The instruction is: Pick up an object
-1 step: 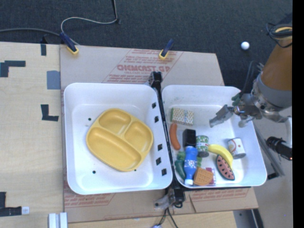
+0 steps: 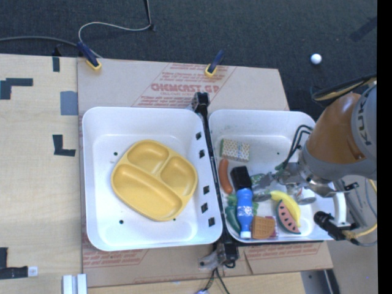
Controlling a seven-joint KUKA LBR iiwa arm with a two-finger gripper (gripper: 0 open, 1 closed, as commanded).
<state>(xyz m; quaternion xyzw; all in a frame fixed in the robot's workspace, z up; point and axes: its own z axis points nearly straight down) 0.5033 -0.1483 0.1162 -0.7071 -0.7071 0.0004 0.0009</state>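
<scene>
While a yellow tray [image 2: 155, 179] fills the left bin [image 2: 98, 127], toys crowd the right bin [image 2: 269, 118].

Red "CHEMCAST GP" lettering runs across the cardboard sheet [image 2: 177, 86].

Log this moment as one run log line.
gripper: low in right white bin | nearest: yellow toy banana | grasp: unconfirmed | yellow divided plate: left bin
</scene>
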